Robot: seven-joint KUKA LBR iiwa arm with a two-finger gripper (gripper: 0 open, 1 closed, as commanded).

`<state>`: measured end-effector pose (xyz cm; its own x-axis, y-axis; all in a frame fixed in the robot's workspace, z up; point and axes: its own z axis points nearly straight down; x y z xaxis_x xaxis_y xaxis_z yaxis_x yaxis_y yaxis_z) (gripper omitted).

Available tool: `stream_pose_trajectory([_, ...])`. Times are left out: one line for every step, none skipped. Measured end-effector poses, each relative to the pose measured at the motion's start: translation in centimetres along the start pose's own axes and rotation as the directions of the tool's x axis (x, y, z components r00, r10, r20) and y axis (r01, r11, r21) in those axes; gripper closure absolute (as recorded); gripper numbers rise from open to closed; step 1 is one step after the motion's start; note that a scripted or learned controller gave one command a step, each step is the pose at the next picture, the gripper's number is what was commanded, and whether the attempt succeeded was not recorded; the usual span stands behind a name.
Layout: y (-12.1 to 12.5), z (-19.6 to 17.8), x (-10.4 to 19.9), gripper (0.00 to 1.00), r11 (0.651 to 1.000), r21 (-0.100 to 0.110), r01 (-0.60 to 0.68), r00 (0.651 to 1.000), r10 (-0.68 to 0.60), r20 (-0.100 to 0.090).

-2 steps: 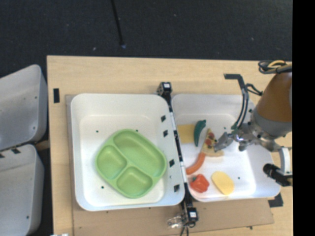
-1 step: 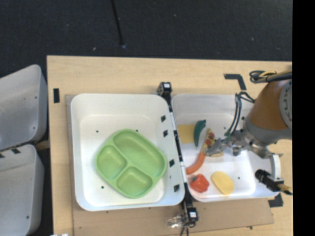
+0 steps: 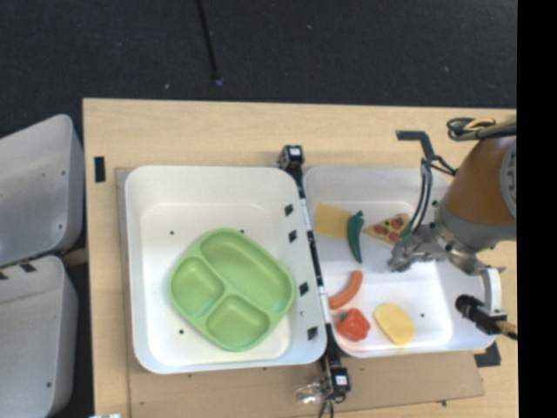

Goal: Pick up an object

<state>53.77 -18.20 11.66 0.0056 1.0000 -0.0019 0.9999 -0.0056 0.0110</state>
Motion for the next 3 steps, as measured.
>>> stream_pose_trajectory([0.3, -4.3, -0.1, 1.00, 1.000, 0.006, 0.008, 1.000, -0.008, 0.000])
stream_pose_trajectory([0.0, -8.9, -0.2, 1.00, 1.000, 0.005, 0.009, 1.000, -0.009, 0.000])
stream_pose_trajectory([-0.7, -14.6, -0.9, 1.00, 1.000, 0.004, 0.009, 1.000, -0.009, 0.001])
